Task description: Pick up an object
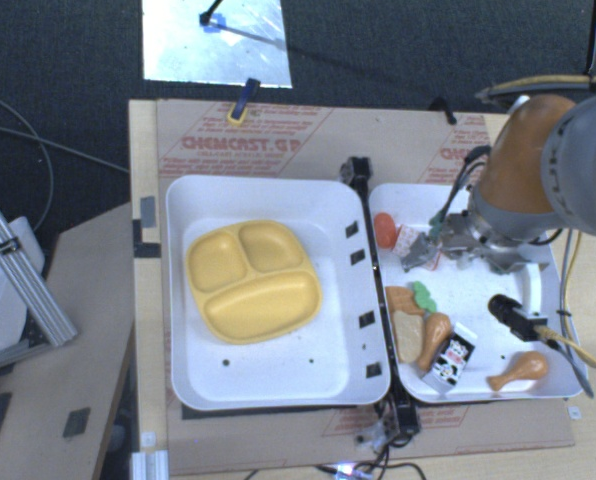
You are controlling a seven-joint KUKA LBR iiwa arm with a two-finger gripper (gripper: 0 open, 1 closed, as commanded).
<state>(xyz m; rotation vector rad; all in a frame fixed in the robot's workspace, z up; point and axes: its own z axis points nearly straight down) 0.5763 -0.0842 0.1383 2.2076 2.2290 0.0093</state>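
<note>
The end effector point(425, 251) hangs low over the upper part of the right bin point(548, 393), at the right of the frame; whether it is released or clenched cannot be told. Just left of it lies a red tomato point(385, 230). Below sit a drumstick point(434, 336), a black-and-white card point(451, 360) and another drumstick point(519, 370). The left bin point(268, 393) holds a yellow divided plate point(252, 279).

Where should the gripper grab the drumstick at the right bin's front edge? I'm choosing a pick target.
Probably the drumstick's thin bone end, coming straight down with fingers across it: it lies flat, the shaft is narrower than the bulbous meat end, and open floor surrounds it.
</note>
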